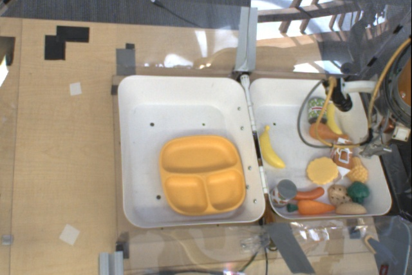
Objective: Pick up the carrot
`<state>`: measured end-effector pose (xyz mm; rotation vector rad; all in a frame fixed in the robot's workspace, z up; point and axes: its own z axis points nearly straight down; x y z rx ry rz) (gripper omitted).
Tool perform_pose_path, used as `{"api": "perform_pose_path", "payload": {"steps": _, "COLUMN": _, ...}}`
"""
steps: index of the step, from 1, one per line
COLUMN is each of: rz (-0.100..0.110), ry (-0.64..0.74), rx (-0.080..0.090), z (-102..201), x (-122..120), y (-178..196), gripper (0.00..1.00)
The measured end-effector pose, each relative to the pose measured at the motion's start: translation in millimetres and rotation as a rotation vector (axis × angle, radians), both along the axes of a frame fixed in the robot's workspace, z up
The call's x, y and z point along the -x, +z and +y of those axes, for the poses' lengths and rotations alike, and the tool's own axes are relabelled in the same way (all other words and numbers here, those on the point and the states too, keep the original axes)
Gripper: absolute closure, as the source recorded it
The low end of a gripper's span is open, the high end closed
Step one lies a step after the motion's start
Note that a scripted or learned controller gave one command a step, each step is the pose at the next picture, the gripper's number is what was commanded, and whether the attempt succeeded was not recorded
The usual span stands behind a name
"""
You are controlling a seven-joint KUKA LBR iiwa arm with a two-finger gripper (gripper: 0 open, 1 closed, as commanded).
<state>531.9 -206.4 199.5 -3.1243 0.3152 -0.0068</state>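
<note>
Pale wooden bench (64,158) filled the frame, with two white bins sitting side by side on it. And down at the lower edge of the right bin (283,106) was the carrot (317,207). It lay flat, orange, roughly left to right, with a green end pointing toward the bin's lower-left corner. Just above it, touching or very nearly so, lay a red sausage-shaped piece (309,193). A grey round item (285,189) sat at the left of that pair. To the carrot's right came a speckled ball (338,193), a pale oval piece (351,208) against the lower rim, and a dark green item (359,190).

Higher up, near the middle of the bin, a flat yellow disc (322,170) sat with an orange-and-white item (343,155) to its upper right. A yellow banana (270,150) lay alone along the bin's left wall, well apart from the clutter.

Over at the right rim hovered the gripper (373,147), up and to the right of the carrot, with the disc and the other toys between them. Whether it was open or closed, I could not tell, and nothing could be seen held in it.

Across the divider, the left bin (138,138) held one orange-yellow divided plate (203,174), lying low and right of centre.
</note>
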Motion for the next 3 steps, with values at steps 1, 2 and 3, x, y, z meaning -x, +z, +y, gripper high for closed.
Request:
{"api": "perform_pose_path", "payload": {"steps": 1, "rz": -0.003, "ry": 0.003, "rx": -0.001, "z": 1.6, "x": -25.1, "y": -7.5, "gripper": 1.00}}
{"api": "perform_pose_path", "payload": {"steps": 2, "rz": 0.000, "ry": 0.003, "rx": -0.001, "z": 1.0, "x": 3.0, "y": -25.8, "gripper": 1.00}}
{"api": "perform_pose_path", "payload": {"steps": 3, "rz": 0.002, "ry": 0.003, "rx": -0.001, "z": 0.9, "x": 34.4, "y": -14.4, "gripper": 1.00}}
